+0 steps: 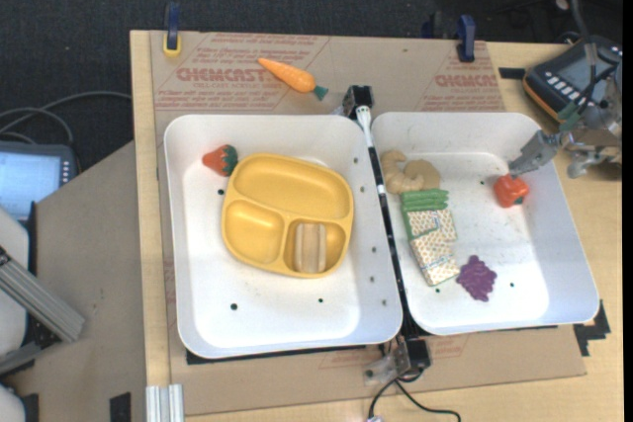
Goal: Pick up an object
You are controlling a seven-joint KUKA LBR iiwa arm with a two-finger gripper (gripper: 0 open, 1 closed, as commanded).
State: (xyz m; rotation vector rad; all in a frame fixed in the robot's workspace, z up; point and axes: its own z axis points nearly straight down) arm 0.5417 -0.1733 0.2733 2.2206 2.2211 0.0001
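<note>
In the left bin (188,242) — a yellow tray (259,188)

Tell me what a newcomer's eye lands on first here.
The yellow divided plate fills much of the left bin. A toy carrot lies outside on the board behind that bin. In the right bin, the gripper sits right by a red toy, with purple grapes nearer the front.

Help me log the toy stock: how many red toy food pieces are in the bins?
2. A red toy strawberry with green leaves lies in the left white bin beside the yellow divided plate; a red-orange toy tomato lies in the right white bin.
</note>
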